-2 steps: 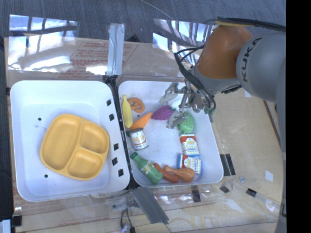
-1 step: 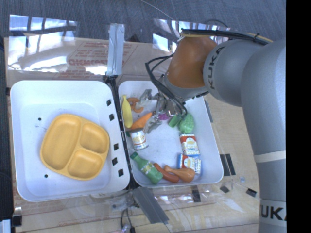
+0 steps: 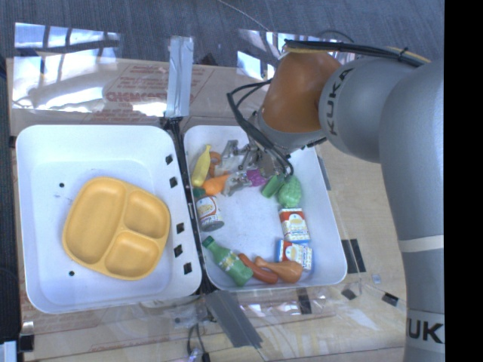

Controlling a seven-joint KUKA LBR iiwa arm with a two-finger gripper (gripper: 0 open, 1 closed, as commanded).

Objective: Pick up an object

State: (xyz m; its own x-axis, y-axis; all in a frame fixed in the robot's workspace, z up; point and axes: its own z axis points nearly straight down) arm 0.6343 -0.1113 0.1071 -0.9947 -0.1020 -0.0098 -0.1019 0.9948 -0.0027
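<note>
The left bin (image 3: 30, 202) holds a yellow divided tray (image 3: 115, 227). The right bin (image 3: 332, 240) holds a toy banana (image 3: 201, 166), a small can (image 3: 209, 213), a green bottle (image 3: 227, 261), a sausage (image 3: 256, 269), two small cartons (image 3: 295, 240) and green vegetables (image 3: 284, 189). The pincer (image 3: 240, 168) sits low at the bin's upper part, just beside an orange carrot (image 3: 215, 185) and a purple item (image 3: 256, 177). Whether it is open, closed or gripping cannot be told; the orange-banded wrist (image 3: 298, 89) hides the bin's upper right corner
</note>
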